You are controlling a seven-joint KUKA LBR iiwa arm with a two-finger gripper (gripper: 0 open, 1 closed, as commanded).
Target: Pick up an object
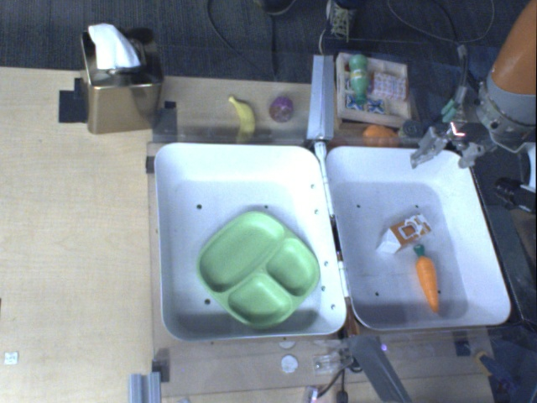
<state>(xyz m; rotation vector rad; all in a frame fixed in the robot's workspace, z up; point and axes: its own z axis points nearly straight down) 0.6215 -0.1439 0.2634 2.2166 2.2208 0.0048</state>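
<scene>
Camera view: one carrot, one green plate, two bins.

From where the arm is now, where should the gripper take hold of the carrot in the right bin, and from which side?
Grip the carrot across its thick orange middle, coming straight down from above. It lies flat on the right bin floor, running lengthwise up and down the view, green top toward the small packet, so the fingers should probably close from left and right. The gripper hangs above the bin's far rim.
</scene>
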